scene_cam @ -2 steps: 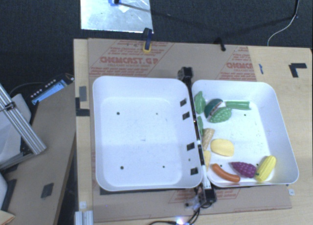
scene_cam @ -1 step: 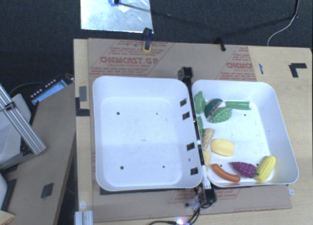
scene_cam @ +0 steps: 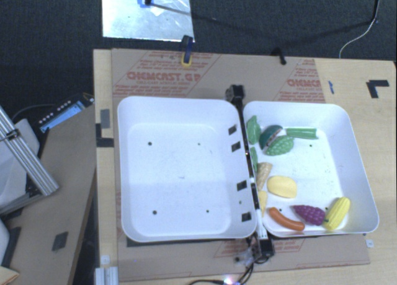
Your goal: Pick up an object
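Note:
The right bin (scene_cam: 356, 153) holds several toy foods. A green pepper-like piece (scene_cam: 253, 131) lies by the divider, beside a green-and-grey piece (scene_cam: 270, 135), a bumpy green one (scene_cam: 280, 146) and a long green pod (scene_cam: 301, 133). Lower down are a pale cone (scene_cam: 264, 173), a yellow lemon-like piece (scene_cam: 282, 186), a red-orange sausage (scene_cam: 286, 219), purple grapes (scene_cam: 309, 214) and a yellow corn cob (scene_cam: 337, 212).
The left bin (scene_cam: 180, 166) stands beside the right one, joined by a row of black clips (scene_cam: 243, 184). Both rest on a cardboard sheet (scene_cam: 205, 73). A metal plate (scene_cam: 147, 4) lies on the floor behind, and an aluminium frame (scene_cam: 25, 160) stands at left.

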`<state>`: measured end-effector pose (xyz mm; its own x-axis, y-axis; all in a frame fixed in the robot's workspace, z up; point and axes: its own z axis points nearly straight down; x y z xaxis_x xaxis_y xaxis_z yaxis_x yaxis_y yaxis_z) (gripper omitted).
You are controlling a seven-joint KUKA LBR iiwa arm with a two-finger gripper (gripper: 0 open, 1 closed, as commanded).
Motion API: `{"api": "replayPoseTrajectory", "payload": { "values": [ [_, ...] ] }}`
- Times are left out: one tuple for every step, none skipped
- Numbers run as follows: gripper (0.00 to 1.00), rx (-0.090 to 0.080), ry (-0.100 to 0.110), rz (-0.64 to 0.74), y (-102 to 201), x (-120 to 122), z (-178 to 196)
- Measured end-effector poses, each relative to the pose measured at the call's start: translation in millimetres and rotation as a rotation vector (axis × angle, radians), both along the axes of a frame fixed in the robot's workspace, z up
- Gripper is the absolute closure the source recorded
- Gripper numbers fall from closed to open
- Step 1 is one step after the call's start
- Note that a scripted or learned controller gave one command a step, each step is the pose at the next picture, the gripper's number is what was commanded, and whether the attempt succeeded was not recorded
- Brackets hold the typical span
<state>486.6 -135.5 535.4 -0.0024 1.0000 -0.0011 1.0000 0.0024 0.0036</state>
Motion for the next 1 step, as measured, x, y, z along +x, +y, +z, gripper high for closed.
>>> {"api": "replayPoseTrajectory", "payload": {
  "values": [
    [1.00, 0.000, 0.000, 0.000, 0.7, 0.0, 0.0]
  ]
}}
